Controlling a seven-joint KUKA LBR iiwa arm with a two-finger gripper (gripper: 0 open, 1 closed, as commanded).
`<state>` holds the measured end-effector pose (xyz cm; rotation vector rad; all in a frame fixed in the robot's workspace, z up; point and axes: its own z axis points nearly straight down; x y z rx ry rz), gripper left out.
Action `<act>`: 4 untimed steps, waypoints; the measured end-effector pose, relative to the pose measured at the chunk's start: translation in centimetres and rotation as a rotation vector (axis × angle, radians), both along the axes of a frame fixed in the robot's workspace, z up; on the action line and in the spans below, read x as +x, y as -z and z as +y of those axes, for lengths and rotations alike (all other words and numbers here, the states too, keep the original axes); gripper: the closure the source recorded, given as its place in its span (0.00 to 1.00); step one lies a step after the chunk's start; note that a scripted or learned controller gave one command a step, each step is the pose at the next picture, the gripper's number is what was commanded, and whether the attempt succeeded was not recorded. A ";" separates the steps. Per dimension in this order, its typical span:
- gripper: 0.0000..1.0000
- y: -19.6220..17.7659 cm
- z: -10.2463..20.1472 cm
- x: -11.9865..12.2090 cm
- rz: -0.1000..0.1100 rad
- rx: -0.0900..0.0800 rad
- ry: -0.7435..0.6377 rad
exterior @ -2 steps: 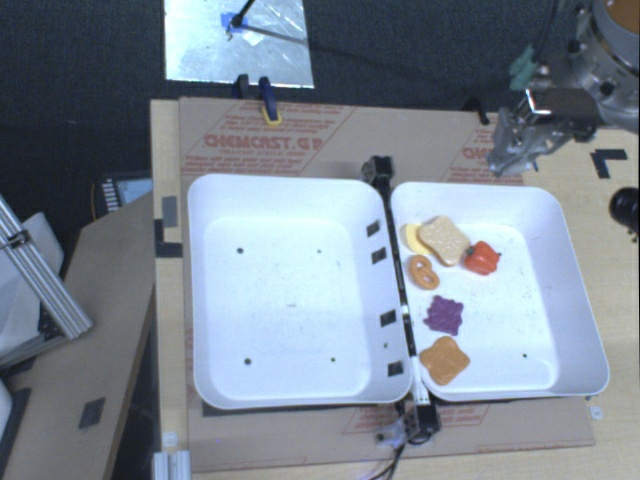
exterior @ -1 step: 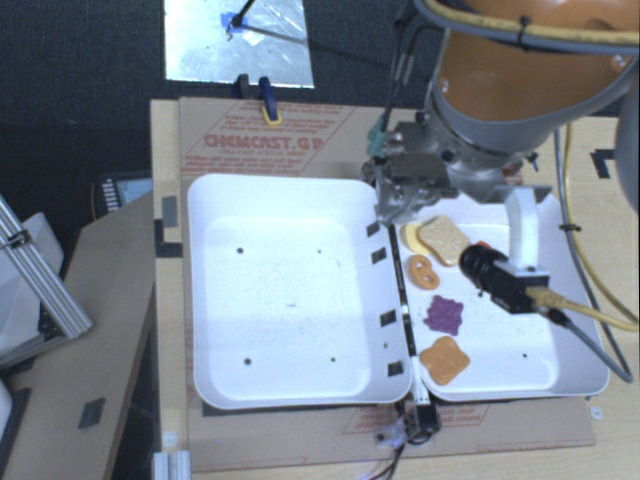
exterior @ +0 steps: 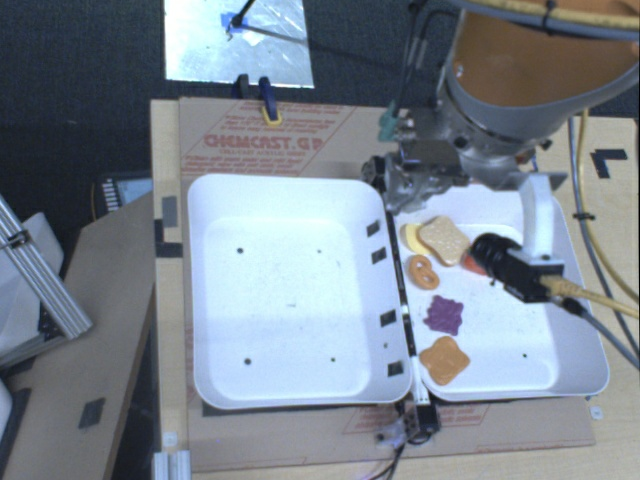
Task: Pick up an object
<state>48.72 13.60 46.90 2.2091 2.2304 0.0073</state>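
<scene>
Your claw (exterior: 420, 183) hangs at the right bin's (exterior: 575, 353) eleven o'clock corner, beside the toast (exterior: 444, 239); whether it's apart, you cannot tell.

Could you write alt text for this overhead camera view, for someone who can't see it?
A grey and orange robot arm hangs over the right white bin, which holds a tan toast-shaped toy, an orange pretzel-shaped piece, a purple waffle-shaped piece and an orange bread-shaped piece.

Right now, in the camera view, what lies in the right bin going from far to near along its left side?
Toast slice → orange pretzel → purple piece → tan toast-shaped piece, nearest the front rim of the right bin.
</scene>
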 end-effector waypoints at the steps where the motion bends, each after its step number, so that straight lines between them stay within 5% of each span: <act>1: 1.00 6.8 6.2 0.5 0.008 -0.002 0.001; 2: 1.00 -3.2 10.1 -0.1 -0.005 0.005 0.001; 3: 1.00 11.9 9.8 -0.2 0.017 -0.008 0.009; 4: 1.00 24.8 8.8 -0.2 0.015 -0.006 0.010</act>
